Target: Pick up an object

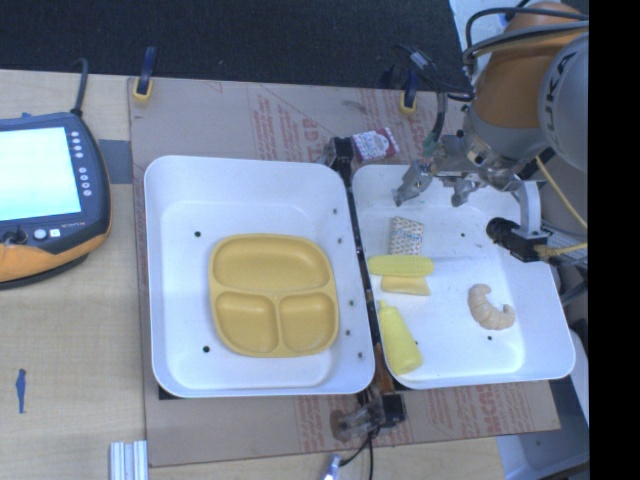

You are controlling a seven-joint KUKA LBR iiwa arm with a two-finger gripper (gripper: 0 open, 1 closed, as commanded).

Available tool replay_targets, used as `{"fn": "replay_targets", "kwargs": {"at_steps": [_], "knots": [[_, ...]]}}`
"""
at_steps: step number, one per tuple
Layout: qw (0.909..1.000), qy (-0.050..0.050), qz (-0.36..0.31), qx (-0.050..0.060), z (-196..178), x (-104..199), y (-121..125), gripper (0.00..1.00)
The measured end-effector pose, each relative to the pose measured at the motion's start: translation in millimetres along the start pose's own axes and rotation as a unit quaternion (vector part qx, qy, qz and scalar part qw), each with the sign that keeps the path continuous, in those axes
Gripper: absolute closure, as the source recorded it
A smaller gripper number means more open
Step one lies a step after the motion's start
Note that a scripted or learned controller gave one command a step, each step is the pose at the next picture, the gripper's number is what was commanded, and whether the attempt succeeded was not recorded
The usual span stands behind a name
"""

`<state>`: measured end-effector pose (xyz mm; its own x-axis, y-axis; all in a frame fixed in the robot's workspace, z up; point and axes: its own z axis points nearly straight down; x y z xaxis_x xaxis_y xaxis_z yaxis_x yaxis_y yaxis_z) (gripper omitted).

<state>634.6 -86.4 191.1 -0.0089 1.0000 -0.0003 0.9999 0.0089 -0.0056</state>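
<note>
Metal claw point(437, 186) poised over the far end of the right bin point(545, 363), its two grey fingers point(410, 186) spread apart with nothing between them. Behind it, the bulky grey and orange arm point(525, 73), trailing black cables.

Just below the claw, on the bin floor, a small square packet point(405, 235) with a fine dotted print, writing too small to read. Nearer the viewer, a ridged yellow corn-like piece point(400, 266) touching a paler yellow wedge point(405, 286); further down, against the bin's left wall, a smooth yellow bottle-shaped piece point(398, 338). Well apart to the right, a curled beige croissant-like piece point(491, 308).

In the left bin point(170, 268), smooth glossy white plastic, a rounded mustard-yellow divided plate point(272, 295) with three compartments.

Under both bins, a cardboard sheet point(260, 118) with red printing, unreadable. At the far left, a tablet-like pendant point(45, 193) with lit white screen and orange edging on pale wood.
</note>
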Motion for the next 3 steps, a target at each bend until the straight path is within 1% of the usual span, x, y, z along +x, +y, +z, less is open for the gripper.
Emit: {"fn": "replay_targets", "kwargs": {"at_steps": [1, 2, 3], "knots": [[1.0000, -0.001, 0.002, 0.000, 80.0, -31.3, -30.8, 0.00], [1.0000, 0.000, 0.000, -0.003, 95.1, -36.2, -3.4, 0.00], [1.0000, -0.001, 0.002, -0.007, 94.9, -34.5, -53.8, 0.00]]}}
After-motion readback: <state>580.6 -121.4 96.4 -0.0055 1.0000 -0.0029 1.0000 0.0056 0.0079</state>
